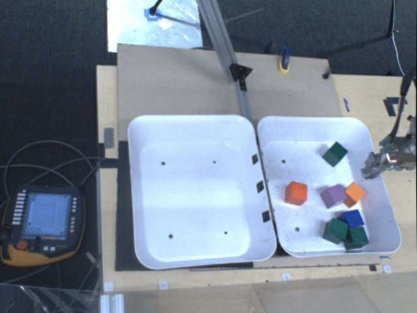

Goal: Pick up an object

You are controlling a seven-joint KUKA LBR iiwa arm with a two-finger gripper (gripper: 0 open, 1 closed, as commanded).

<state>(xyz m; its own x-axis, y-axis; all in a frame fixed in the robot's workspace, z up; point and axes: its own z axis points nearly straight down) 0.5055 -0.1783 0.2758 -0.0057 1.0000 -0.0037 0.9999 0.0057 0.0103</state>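
Observation:
The right bin (313,129) holds several small blocks. A dark green cube (335,154) lies toward the back, an orange cube (296,193) near the middle, and a purple cube (333,195) touches a lighter orange block (355,193). At the front right, a blue cube (354,218) is packed against two dark green cubes (338,229). My gripper (374,165) hangs at the bin's right rim, above and to the right of the purple and orange blocks, with nothing seen in it.
The left bin (192,188) sits beside the right one on a brown board. A teach pendant (43,223) with cables lies on the floor at left. A slanted metal pole (221,38) crosses the top.

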